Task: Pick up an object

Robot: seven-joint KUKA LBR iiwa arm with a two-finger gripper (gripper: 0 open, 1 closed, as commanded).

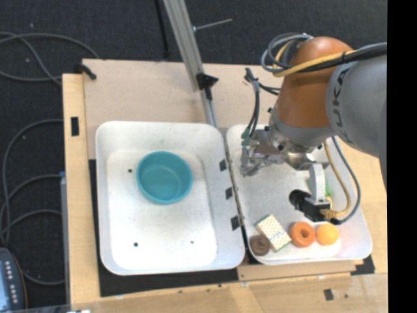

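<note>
The gripper hangs over the far left part of the right bin, close to the wall it shares with the left bin. Whether it is spread or closed I cannot tell from this angle, and nothing shows in its grasp. The grey and orange arm reaches in above it.

The things to pick lie in a row along the near edge of the right bin (well apart from the gripper): a brown disc in the near left corner, a pale speckled block touching it, then an orange ring and an orange ball side by side. A teal bowl sits upright in the left bin. Both bins rest on the tan worktop.
</note>
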